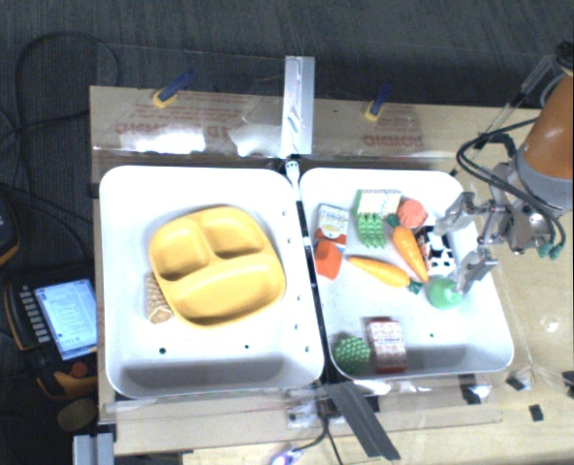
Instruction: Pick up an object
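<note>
My gripper (464,241) hangs over the right side of the right bin (481,352), its two fingers (476,265) spread apart with nothing between them. Just left of it lie a black-and-white die (440,258) and a carrot (408,248). A green ball (444,294) rests right below the lower finger. Further left lie a yellow banana-like piece (379,271), a red tomato (411,211), a green studded block (369,224), a white packet (332,221) and an orange block (328,258). A red can (386,343) and a green bumpy item (353,353) lie near the front wall.
The left bin (122,356) holds a yellow divided plate (217,264) with a tan item (156,299) tucked under its left edge. A divider ridge (306,279) separates the bins. Cables and handheld devices (59,318) sit off the bench at left.
</note>
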Robot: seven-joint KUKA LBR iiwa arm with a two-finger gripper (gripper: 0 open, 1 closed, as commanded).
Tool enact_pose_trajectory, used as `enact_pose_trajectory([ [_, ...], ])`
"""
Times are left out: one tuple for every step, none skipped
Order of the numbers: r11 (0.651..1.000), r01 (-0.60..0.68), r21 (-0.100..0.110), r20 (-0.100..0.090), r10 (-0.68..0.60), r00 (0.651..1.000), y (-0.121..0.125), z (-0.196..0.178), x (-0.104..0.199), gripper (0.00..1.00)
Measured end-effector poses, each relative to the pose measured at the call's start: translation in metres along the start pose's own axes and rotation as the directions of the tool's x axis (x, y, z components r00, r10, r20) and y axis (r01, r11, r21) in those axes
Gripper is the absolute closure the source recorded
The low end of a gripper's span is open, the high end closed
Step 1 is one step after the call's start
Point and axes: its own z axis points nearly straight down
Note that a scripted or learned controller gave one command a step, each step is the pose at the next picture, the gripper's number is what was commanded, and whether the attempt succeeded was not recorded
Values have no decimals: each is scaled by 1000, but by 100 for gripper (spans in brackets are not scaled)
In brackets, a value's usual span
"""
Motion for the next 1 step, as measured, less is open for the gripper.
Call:
enact_pose_trajectory([
  [1000, -12, 4, 12, 11, 1000, 10, 141, -1, 0],
])
